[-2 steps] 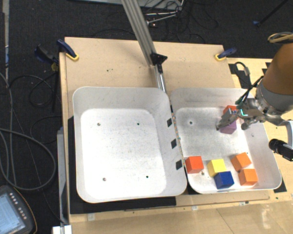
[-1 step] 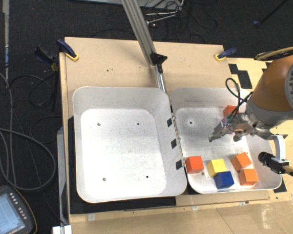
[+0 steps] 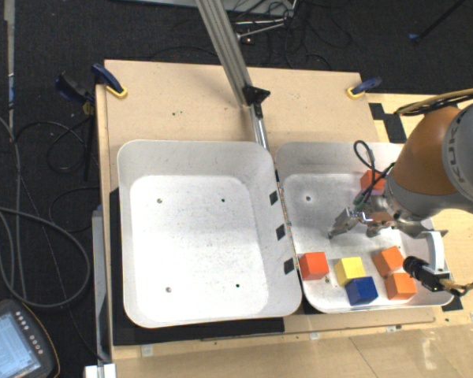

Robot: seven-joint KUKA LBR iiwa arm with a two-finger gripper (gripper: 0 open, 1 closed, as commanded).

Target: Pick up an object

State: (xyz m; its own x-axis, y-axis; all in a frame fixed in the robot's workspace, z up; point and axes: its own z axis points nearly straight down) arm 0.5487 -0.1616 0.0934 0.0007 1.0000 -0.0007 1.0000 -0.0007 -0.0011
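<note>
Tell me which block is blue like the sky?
The blue block, at the near edge of the right bin, just below the yellow block. It is the sole blue one; the others beside it are orange.

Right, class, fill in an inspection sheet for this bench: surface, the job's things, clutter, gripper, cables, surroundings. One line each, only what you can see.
Surface: tan wooden bench board bearing the shallow white left bin and the shallow white right bin, side by side.
Job's things: in the right bin, three orange cubes, a yellow cube, a blue cube; another orange block partly hidden by the arm.
Clutter: nothing seen.
Gripper: two-finger gripper low over the right bin's floor, nothing between its fingers; open or shut unclear.
Cables: black cables on the dark floor, left.
Surroundings: blue-and-yellow clamps, grey metal pole, screen device.
</note>
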